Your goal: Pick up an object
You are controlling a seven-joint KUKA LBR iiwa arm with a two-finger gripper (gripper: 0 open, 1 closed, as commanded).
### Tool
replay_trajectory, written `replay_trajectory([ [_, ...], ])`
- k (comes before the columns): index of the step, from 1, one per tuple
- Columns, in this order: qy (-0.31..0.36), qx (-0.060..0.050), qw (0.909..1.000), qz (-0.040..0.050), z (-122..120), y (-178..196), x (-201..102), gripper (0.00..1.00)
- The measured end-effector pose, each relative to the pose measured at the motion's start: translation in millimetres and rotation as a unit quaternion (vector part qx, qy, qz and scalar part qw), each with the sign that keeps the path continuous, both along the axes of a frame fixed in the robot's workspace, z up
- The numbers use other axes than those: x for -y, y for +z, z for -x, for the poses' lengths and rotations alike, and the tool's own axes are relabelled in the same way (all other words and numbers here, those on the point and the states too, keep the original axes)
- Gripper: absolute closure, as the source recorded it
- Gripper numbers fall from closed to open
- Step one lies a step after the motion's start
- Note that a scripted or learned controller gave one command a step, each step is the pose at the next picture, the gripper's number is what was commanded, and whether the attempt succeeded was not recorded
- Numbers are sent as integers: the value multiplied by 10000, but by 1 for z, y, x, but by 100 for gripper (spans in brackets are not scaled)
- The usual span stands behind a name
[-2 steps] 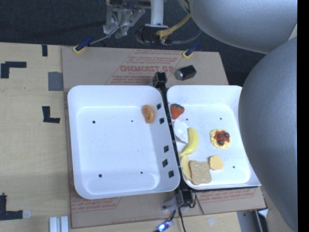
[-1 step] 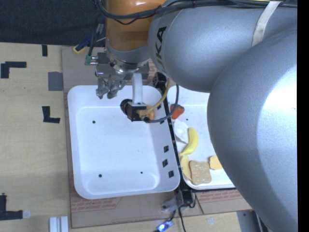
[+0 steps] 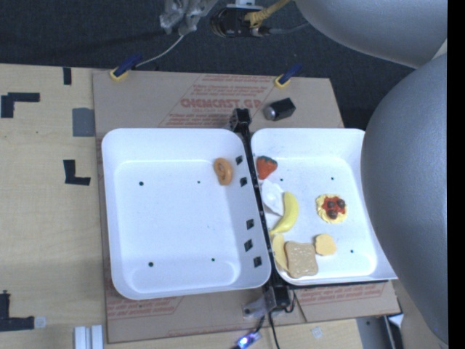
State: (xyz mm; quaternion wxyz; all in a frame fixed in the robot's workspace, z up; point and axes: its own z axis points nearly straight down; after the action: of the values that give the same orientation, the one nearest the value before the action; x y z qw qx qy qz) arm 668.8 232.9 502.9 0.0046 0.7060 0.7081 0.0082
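Banana (image 3: 288,214) near right bin's (image 3: 356,140) left wall | end effector (image 3: 185,9) up past desk's far edge, can't tell its state | risk: bread (image 3: 301,259) crowds it, grab could slip

Landmark: black divider (image 3: 249,195) between the two bins.

Left of divider: left bin (image 3: 131,267) floor mostly open; lone obstacle a small brown pastry (image 3: 223,171) near the divider's upper end.

Right of divider: right bin (image 3: 356,140) crowded close in. Strawberry (image 3: 267,167), banana (image 3: 287,213) and bread slice (image 3: 301,259) run down alongside it. Further right, a jam tart (image 3: 332,207) and cheese cube (image 3: 325,246); open floor above them. Grey arm (image 3: 414,166) overhangs that bin's far right edge.
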Motion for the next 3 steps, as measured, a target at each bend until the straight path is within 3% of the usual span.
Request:
replay_trajectory([
  [1,-12,-176,9998,61,4,-226,0,100],
  [2,4,-5,10000,-4,0,-55,-1,100],
  [3,4,-38,10000,6,1,39,1,100],
])
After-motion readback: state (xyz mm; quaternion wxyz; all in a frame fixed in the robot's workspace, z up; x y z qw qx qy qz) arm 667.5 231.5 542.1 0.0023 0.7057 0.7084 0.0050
